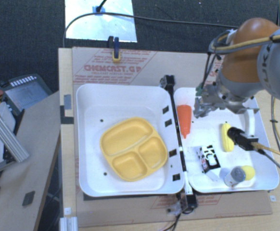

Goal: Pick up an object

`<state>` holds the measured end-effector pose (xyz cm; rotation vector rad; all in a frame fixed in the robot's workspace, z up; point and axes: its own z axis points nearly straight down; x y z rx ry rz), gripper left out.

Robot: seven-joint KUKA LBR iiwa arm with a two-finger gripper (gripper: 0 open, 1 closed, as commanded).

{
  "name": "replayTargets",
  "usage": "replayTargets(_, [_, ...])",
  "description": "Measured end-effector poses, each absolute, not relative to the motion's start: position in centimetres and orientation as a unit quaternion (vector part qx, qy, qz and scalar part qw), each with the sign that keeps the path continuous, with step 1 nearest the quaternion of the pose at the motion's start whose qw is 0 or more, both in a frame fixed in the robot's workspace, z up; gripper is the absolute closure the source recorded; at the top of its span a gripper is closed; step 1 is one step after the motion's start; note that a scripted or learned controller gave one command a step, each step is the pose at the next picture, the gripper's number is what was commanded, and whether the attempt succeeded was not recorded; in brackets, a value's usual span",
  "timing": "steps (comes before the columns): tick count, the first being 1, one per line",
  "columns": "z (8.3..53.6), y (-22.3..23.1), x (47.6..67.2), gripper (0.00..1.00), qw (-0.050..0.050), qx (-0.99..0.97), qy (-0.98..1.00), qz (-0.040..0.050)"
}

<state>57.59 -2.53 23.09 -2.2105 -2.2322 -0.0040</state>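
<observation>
The carrot [184, 120] looks like light, stiff plastic, smooth and likely slippery; I'd take it across its thick upper end, where the sides run nearly parallel. It is orange, tapering to a point at six o'clock. It lies in the right bin [270, 174], against the wall at nine o'clock. The end effector [203, 106] hovers just beside it at three o'clock; how it stands I cannot tell.

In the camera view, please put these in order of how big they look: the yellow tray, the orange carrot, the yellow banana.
1. Yellow tray, clearly the largest.
2. Orange carrot.
3. Yellow banana, though a black part covers some of it, so carrot and banana are close and their order is unsure.
</observation>
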Motion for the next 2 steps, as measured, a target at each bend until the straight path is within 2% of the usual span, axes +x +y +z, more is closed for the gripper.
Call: replayTargets(2, [21.3,7.7,54.8,1.0,0.001,-0.704,-0.71,-0.0007])
